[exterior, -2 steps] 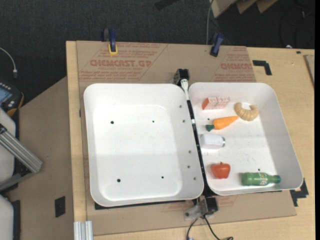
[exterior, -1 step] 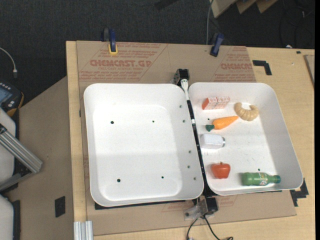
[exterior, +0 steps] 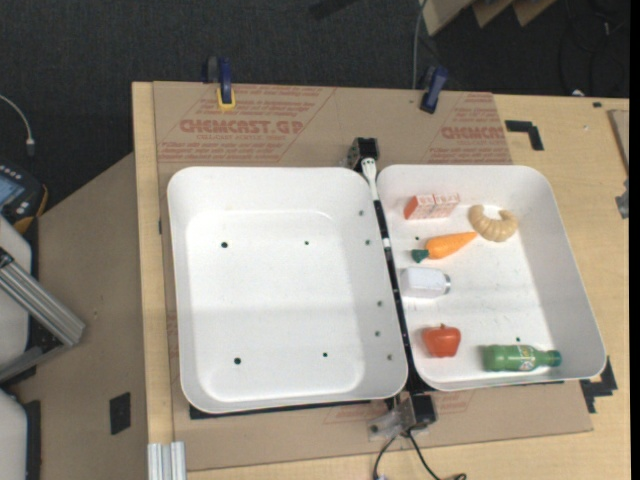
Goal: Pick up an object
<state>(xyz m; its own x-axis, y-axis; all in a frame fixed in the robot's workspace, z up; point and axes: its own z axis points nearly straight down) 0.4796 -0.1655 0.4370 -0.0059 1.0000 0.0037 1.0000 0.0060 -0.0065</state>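
Observation:
The right bin (exterior: 560, 258) holds several small objects. A red-and-white box (exterior: 431, 205) lies near its back edge, with a tan croissant (exterior: 494, 223) to its right. An orange carrot (exterior: 447, 245) lies below them, and a white object (exterior: 424, 283) rests near the bin's left wall. At the front sit a red pepper (exterior: 441, 340) and a green bottle (exterior: 519, 358) lying on its side.
The left bin (exterior: 190, 268) is beside the right one, sharing a middle divider (exterior: 385, 258). Both rest on a cardboard sheet (exterior: 300, 118) held by clamps (exterior: 222, 78) at the back edge. Metal framing (exterior: 40, 303) sits at the far left.

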